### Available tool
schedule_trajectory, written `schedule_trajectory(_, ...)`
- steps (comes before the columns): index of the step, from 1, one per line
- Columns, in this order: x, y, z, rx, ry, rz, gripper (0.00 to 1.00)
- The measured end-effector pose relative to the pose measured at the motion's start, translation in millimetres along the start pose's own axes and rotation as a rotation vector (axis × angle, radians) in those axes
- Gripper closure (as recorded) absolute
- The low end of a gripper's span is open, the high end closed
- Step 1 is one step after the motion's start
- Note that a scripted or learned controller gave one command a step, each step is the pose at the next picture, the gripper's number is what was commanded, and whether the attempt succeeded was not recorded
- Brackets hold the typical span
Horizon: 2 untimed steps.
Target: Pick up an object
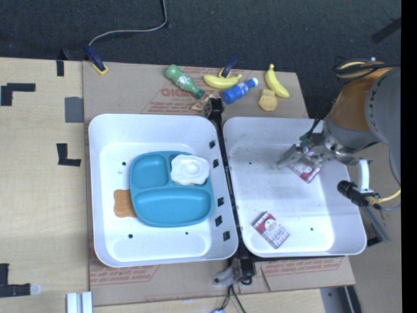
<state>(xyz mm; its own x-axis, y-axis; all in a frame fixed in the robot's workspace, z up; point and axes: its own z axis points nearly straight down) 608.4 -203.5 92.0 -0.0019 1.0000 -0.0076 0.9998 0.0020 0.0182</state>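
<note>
My gripper (298, 156) hangs low over the upper right part of the right bin (339, 240). A small red and white packet (306, 171) lies right at its tip, touching or just under it. Whether the packet is gripped is not visible. A second red and white packet (270, 229) lies flat near the front of the same bin, well apart from the gripper. The grey arm with its orange band (355, 106) comes in from the right.
The left bin (107, 233) holds a blue divided plate (171, 197), a white fried egg (190, 169) on its rim and a tan toast piece (121, 203). Behind the bins lie a green bottle (183, 81), two bananas (221, 81) (277, 82) and a blue bottle (239, 90).
</note>
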Motion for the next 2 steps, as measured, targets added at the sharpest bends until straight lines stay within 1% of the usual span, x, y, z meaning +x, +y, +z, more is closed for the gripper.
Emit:
schedule_trajectory(1,-20,-61,-4,0.019,0.008,0.001,0.00)
schedule_trajectory(2,34,9,5,0.012,0.006,-0.001,0.00)
